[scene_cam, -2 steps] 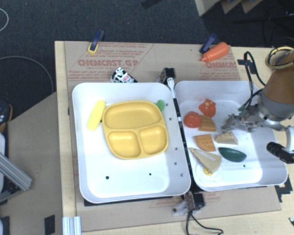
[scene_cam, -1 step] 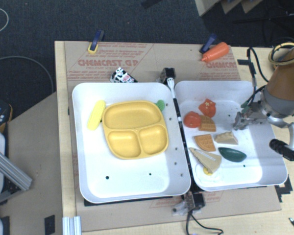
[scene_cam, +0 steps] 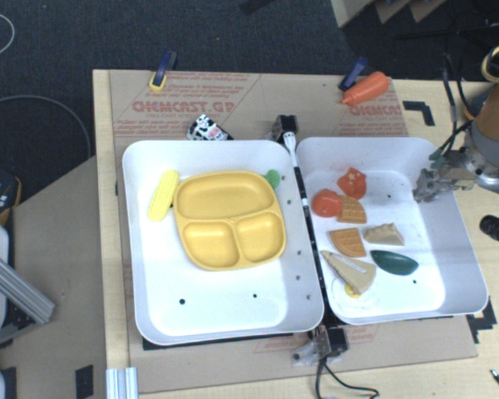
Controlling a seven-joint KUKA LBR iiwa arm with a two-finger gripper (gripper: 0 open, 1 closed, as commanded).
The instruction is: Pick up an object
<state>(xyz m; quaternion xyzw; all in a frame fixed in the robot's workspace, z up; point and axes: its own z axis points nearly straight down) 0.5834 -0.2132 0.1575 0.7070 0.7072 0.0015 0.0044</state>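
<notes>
Right now, operator, you see the grey arm cut off by the view's right side, and its two-finger gripper (scene_cam: 430,183) hangs over the right rim of the right-hand shallow white bin (scene_cam: 460,248); the tool is small and blurred, so you cannot tell whether it is released or clenched, and nothing shows in it. Take that bin as your landmark. Inside it, towards its far left, lies a red tomato-like toy (scene_cam: 352,181), with a rounder red-orange toy (scene_cam: 325,203) just beside it and a tan waffle-textured piece (scene_cam: 353,212) touching both. Nearer the bin's middle you find an orange-brown square cracker-like piece (scene_cam: 347,242), a pale beige wedge (scene_cam: 385,235) and a dark green leaf-shaped toy (scene_cam: 394,263). A cream wedge-shaped piece (scene_cam: 350,272) lies at the bin's near left, partly covering something yellow you cannot make out. All of these sit well apart from the gripper. Left of your landmark, the second white bin (scene_cam: 150,289) holds a yellow three-compartment plate (scene_cam: 229,218), a yellow corn-like toy (scene_cam: 162,194) beside it, and a green thing (scene_cam: 273,178) mostly hidden behind the plate's far edge. Beyond the landmark, on the cardboard, rests an orange carrot-shaped toy (scene_cam: 366,88).
</notes>
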